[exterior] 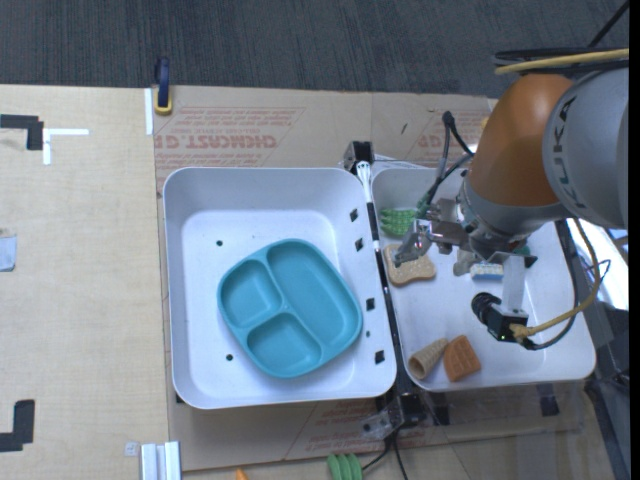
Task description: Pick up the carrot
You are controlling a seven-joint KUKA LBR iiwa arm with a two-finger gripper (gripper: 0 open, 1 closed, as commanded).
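Observation:
An orange, rough-skinned piece [461,358], the only carrot-coloured item, lies near the front edge of the right bin [560,353]. A tan cone [427,356] touches its left side. My gripper [414,244] hangs over the bin's left part, above the upper edge of a toast slice [412,268]. It is well behind and to the left of the orange piece. The arm's grey body and orange band [520,143] cover the back of the bin.
A green ribbed item [398,220] lies at the back left of the right bin, beside the gripper. The left bin [195,208] holds a blue divided plate [290,306]. A black cable fitting [490,313] hangs from the wrist over the right bin.

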